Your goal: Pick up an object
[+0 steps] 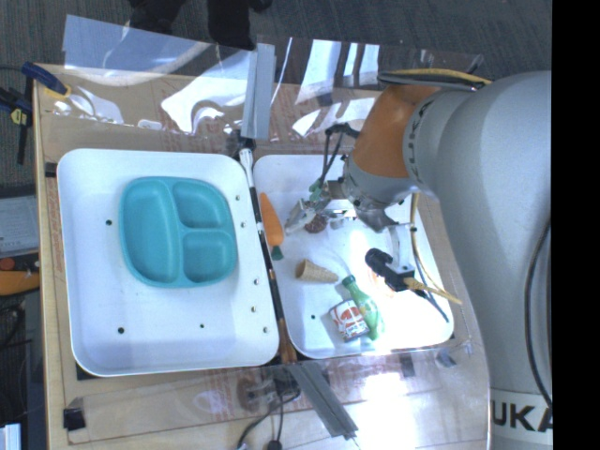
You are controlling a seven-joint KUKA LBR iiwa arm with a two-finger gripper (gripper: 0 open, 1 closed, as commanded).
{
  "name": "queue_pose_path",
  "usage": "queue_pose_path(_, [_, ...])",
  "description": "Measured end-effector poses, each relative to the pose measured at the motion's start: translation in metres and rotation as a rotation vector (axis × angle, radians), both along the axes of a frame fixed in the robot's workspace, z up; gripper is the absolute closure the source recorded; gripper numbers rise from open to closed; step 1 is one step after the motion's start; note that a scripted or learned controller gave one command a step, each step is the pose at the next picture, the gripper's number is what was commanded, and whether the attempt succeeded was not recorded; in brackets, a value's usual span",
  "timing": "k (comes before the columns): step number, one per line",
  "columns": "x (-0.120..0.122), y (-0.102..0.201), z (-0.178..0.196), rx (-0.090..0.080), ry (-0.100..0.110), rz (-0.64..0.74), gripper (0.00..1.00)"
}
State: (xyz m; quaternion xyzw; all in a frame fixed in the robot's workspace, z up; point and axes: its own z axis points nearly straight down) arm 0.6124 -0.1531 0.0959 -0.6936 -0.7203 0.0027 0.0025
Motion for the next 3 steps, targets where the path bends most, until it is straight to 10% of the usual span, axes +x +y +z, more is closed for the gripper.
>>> queue_pose_path(1, [0.009, -0.023, -0.003, 0.000, -0.006, 0.005, 0.00])
queue_pose_path(2, [0.009, -0.022, 0.007, 0.000, -0.005, 0.009, 1.00])
queue_pose_path(3, [0.034, 0.010, 0.104, 0.001, -0.007, 0.156, 1.00])
